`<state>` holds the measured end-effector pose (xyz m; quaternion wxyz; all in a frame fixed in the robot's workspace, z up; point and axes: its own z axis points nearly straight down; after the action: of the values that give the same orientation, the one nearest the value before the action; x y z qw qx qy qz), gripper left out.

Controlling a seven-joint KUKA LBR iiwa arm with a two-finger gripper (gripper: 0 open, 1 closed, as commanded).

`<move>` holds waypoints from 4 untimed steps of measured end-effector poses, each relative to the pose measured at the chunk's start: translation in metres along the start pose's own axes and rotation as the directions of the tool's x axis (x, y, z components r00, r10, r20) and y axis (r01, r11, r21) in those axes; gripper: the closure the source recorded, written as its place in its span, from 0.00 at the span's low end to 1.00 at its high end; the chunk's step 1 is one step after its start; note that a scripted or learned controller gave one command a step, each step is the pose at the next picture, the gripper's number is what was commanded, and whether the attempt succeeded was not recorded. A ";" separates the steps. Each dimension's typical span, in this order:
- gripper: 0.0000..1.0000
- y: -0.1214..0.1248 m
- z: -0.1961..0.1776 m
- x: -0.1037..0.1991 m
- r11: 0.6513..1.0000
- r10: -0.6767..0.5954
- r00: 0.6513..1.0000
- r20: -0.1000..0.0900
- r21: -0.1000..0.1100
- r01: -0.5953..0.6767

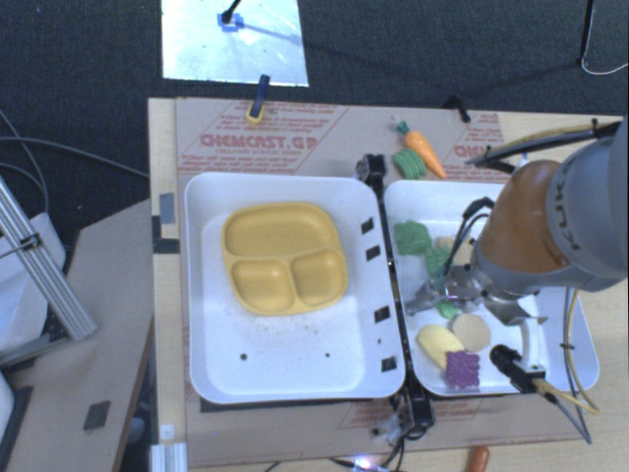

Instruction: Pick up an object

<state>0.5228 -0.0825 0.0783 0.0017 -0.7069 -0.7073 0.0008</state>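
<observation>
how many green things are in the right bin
3 that I can see: a leafy green piece at the upper left, a darker one just below it, and a small bit by the end effector; the arm may hide more.

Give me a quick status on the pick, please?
End effector low in right bin, among toys. Nothing seen held. Yellow piece, purple block beside it. Yellow tray in left bin.

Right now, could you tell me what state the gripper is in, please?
Gripper: down in the right bin among the toy foods; open or closed cannot be told.
</observation>
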 end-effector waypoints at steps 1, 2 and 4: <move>0.00 -0.035 -0.112 0.080 1.000 -0.008 1.000 0.000 -0.013 0.008; 0.00 0.026 -0.106 0.138 1.000 -0.010 1.000 -0.001 -0.010 0.010; 0.00 0.006 -0.106 0.148 1.000 -0.009 1.000 0.000 -0.008 0.009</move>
<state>0.5294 0.0649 0.1845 -0.0012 -0.7036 -0.7106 -0.0021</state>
